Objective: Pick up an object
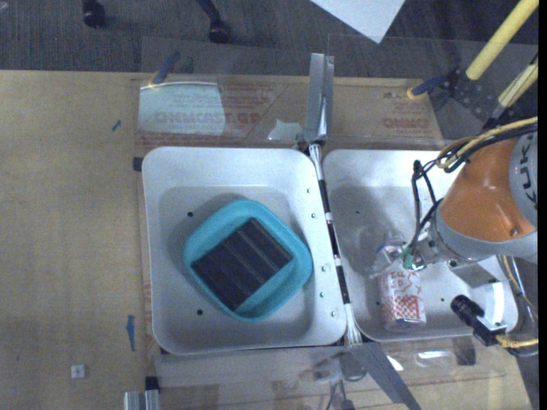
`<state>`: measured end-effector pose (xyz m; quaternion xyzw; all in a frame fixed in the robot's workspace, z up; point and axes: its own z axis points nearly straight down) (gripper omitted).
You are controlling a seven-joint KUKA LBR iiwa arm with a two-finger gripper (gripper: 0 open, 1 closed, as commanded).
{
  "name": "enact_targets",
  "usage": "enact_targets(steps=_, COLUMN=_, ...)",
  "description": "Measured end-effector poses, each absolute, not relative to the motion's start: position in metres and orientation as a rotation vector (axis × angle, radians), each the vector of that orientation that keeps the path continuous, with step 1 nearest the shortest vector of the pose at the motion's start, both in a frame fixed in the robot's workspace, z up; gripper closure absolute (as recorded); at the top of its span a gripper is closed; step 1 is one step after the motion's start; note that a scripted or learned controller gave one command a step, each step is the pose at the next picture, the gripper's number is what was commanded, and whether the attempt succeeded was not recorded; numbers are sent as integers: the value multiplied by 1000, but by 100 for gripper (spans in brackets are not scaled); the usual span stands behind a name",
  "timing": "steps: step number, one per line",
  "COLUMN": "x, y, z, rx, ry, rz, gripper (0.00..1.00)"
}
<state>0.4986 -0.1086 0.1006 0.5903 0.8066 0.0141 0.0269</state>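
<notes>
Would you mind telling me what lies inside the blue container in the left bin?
A dark ridged block fills the blue container, covering its floor, so anything beneath is hidden.

Legible markings, by carrier:

1. Arm (513, 199), at three o'clock: white wrist housing beside the orange band bears dark capitals "KU", cut off at the edge.
2. Clear panels (214, 109) behind both bins, at twelve o'clock: red lettering, mirrored and faded, not readable.
3. Small packet (402, 297) in the right bin (367, 178), at four o'clock: red-and-white print, too small to read.

No numbers or signs readable.
</notes>
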Motion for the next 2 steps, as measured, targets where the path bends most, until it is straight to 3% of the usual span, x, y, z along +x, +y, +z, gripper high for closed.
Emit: enact_targets(steps=2, x=496, y=-102, z=99, rx=1898, ry=2440, rz=37, gripper=0)
